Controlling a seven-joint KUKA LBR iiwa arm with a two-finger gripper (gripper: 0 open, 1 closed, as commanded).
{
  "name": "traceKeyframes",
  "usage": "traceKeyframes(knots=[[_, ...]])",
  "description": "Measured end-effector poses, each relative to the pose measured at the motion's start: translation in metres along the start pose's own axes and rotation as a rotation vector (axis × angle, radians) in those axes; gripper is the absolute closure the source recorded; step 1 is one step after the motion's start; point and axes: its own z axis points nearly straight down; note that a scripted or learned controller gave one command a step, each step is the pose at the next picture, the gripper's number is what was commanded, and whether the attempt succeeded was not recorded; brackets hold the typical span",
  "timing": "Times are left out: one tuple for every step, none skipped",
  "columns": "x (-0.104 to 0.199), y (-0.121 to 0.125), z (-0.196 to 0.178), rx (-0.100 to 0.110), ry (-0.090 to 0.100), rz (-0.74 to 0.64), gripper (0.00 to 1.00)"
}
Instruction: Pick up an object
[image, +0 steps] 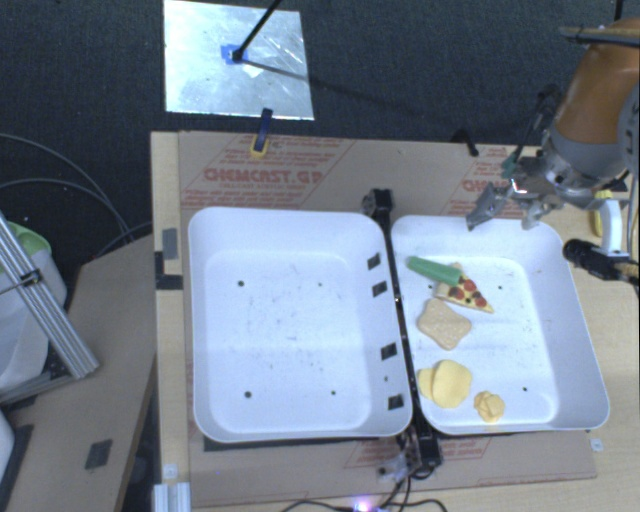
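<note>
Camera view: gripper (508, 211), fingers spread and holding nothing, above the far rim of the right bin (570, 300). Inside lie a green piece (432, 268), pizza slice (466, 292), toast (443, 324) and two yellow pieces (446, 383).

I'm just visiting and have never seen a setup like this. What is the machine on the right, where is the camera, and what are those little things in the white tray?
The picture comes from one camera fixed above the bench, looking down at a slant. The grey and orange thing is a robot arm; its gripper hangs over the far edge of the right bin, with nothing between its fingers. Its job is to pick something up. That bin holds toy food: a green piece, a pizza slice, a tan bread slice and two yellow pieces. The left bin sits beside it.
</note>
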Motion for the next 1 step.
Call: traceKeyframes(knots=[[-0.0362, -0.0829, 0.0785, 0.01, 0.001, 0.007, 0.0]])
